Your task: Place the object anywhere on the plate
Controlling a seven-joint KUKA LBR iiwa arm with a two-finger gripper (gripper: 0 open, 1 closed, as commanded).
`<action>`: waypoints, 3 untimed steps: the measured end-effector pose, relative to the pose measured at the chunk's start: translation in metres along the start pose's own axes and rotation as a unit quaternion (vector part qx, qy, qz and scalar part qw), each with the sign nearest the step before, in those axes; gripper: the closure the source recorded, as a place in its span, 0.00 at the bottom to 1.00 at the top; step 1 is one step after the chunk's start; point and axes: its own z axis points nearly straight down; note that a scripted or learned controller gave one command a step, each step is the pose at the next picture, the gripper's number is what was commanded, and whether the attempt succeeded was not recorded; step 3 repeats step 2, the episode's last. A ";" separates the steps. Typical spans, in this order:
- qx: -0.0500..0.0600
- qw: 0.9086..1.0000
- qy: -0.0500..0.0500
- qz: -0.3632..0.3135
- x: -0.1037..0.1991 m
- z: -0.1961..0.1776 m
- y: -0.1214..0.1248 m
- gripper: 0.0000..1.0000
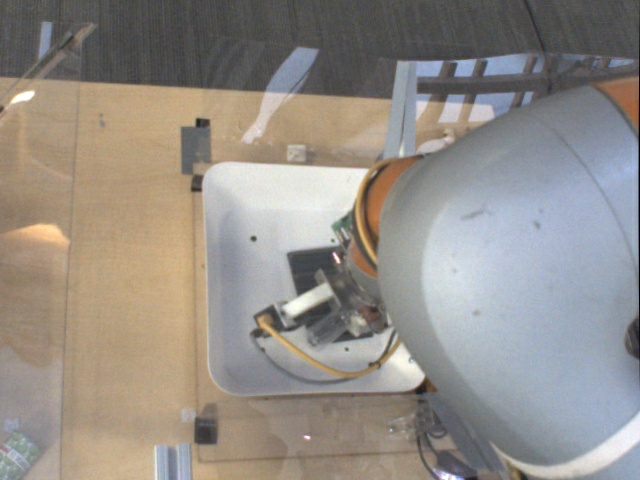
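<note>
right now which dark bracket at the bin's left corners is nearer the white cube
The upper bracket; the white cube lies right of it, above the bin.

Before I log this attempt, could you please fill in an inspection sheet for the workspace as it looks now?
Surface: wooden bench bearing a shallow white bin; a clear sheet lies over the bench's left part.
Job's things: no plate or object can be made out; the arm hides much of the bin.
Clutter: small white block on the bench beyond the bin; dark brackets at the bin's corners.
Grippers: gripper low inside the bin, beneath the grey arm with its orange band.
Cables: yellow cable looping along the bin floor from the gripper.
Surroundings: dark carpet beyond the bench.
</note>
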 end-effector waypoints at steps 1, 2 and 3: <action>0.006 0.993 -0.012 0.113 0.017 0.003 0.009 1.00; 0.001 0.993 -0.014 0.117 0.057 0.006 -0.003 1.00; 0.001 0.993 -0.014 0.117 0.057 0.006 -0.003 1.00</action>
